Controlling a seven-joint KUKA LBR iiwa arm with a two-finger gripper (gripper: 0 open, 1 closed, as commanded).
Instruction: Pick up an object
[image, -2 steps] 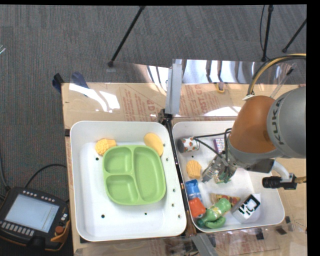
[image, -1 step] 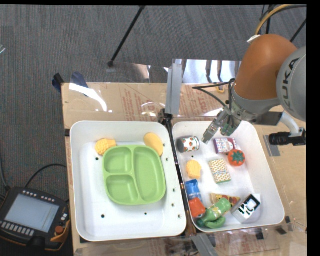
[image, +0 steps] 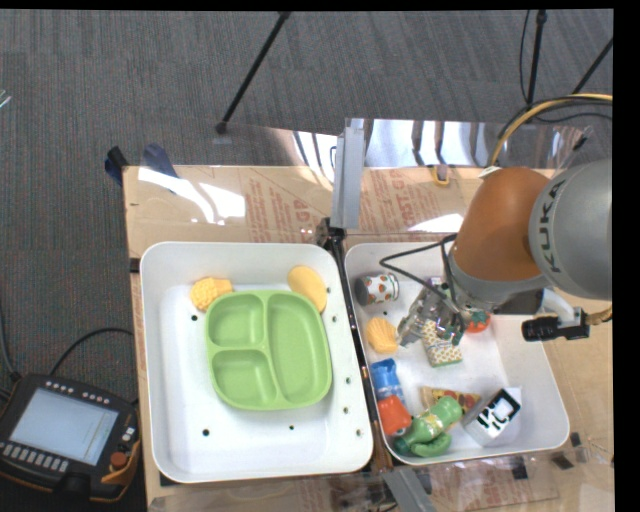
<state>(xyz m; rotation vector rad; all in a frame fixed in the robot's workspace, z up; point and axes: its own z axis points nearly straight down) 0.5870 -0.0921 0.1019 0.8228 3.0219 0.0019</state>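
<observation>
My gripper (image: 430, 324) hangs low over the middle of the right bin (image: 540, 385), under the orange wrist band. A small patterned block (image: 443, 350) lies right at its tip, touching or nearly touching it. A yellow toy (image: 382, 334) sits just left of the gripper and a small round cup (image: 378, 289) lies farther back left. A red piece (image: 479, 321) peeks out to the right of the gripper, partly hidden by the arm.
Toward the front of the right bin lie a blue object (image: 384, 378), an orange one (image: 393, 410), a green toy (image: 430, 426) and a black-and-white item (image: 497, 412). The left bin (image: 170, 400) holds a green divided plate (image: 268, 350) and two yellow toys (image: 208, 292) (image: 308, 286).
</observation>
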